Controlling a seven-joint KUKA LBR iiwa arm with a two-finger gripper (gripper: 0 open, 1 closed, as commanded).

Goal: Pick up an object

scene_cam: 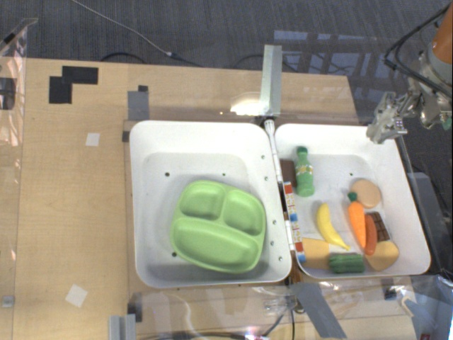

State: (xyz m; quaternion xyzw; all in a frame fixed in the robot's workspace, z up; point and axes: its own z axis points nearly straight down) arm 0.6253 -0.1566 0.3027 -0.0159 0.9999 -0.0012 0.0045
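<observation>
The right bin (403, 168) holds toy food: a green bottle (305, 171) upright in the picture near its left wall, a yellow banana (328, 225), an orange carrot (357, 222), a tan round piece (367, 193), a brown block (379, 227), a green cucumber-like piece (346, 263) and yellow-tan pieces (383, 255) along the front. My gripper (386, 122) hangs over the bin's far right corner, well away from the objects. Its fingers look spread with nothing between them.
The left bin (148, 190) holds a green divided plate (218, 225). A metal post (272, 80) stands behind the seam between the bins. Dark cables (407, 62) run near the arm at the upper right. Black markers (71, 82) lie on the bench at the far left.
</observation>
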